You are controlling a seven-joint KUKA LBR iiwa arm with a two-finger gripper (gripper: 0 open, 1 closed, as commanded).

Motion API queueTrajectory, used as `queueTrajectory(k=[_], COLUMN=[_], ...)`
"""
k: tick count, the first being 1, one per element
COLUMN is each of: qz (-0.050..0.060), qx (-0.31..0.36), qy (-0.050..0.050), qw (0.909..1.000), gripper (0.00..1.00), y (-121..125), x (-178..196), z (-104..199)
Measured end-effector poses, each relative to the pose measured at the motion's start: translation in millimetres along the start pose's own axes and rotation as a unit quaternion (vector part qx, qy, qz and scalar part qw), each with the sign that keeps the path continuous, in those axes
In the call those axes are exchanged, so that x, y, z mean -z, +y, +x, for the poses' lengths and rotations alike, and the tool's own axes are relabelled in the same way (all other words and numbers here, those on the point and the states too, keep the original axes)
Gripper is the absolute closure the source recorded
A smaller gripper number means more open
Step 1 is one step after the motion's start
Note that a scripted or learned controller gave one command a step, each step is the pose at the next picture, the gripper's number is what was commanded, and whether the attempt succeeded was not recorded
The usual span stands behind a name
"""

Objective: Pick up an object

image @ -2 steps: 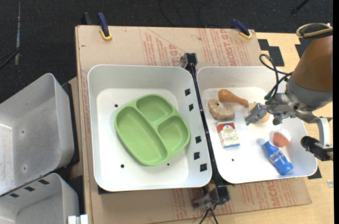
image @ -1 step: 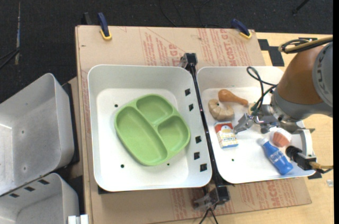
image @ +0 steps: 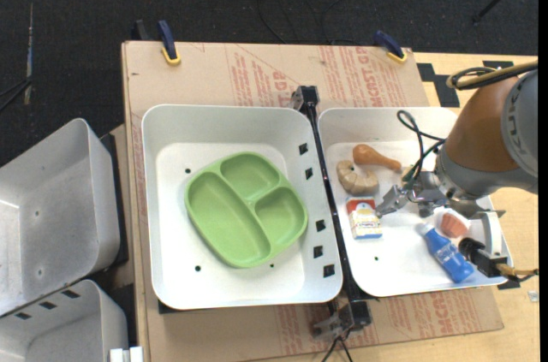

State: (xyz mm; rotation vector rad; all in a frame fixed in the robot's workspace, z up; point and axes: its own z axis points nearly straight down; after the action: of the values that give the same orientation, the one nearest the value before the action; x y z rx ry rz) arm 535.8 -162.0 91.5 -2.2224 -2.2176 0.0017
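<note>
Currently the gripper [image: 396, 202] hangs low in the right bin [image: 411, 281], fingers apart, nothing between them. Small carton [image: 366, 219] lies just to its left, long axis running toward the bin's near wall. Blue tube [image: 447, 253] sits to its right, slanted.

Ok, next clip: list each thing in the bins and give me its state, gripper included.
Green divided plate: lying flat in the left bin, right way up, nothing in its compartments.
Chicken drumstick: lying loose in the right bin.
Beige pastry piece: lying beside the drumstick.
Small white carton: lying flat, near the gripper.
Blue bottle: on its side.
Pink object: lying by the arm.
Gripper: low over the right bin, holding nothing visible.
</note>
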Motion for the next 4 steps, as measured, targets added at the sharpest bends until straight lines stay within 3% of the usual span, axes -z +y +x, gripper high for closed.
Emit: queueTrajectory(k=[1,4], qz=[-0.001,-0.004], qx=[0.0,0.003], qy=[0.0,-0.001], qw=[1.0,1.0], gripper=[1.0,1.0], y=[1,16], x=[11,155], z=[0,-4])
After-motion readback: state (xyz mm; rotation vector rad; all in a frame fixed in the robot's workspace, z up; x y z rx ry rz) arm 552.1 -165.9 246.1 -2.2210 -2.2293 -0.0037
